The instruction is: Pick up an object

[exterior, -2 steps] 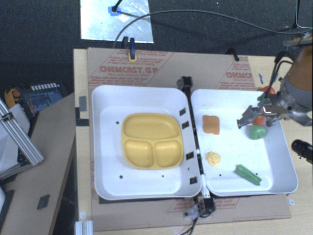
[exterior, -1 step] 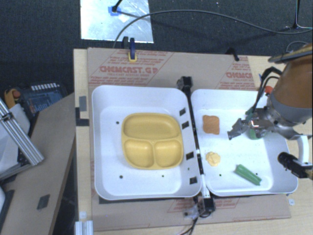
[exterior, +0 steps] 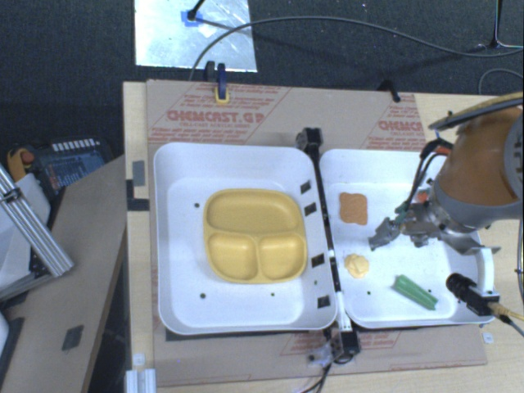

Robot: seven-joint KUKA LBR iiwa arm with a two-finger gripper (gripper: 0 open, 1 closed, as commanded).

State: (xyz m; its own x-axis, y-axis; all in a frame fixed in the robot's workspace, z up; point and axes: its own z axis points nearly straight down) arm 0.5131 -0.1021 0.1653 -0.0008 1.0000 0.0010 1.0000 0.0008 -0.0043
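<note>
Three small pieces near gripper [exterior: 383,237], grip state unreadable: risks closing between cracker [exterior: 354,209] and yellow lump [exterior: 356,264].

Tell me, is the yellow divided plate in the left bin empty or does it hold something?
Empty. The yellow divided plate shows three bare compartments; the food pieces lie in the right bin instead.

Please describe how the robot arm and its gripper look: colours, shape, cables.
The arm is rounded, grey metal with a wide orange band above the wrist. Dark cables with a small red part run beside it. The gripper is dull grey metal, small and angular.
</note>
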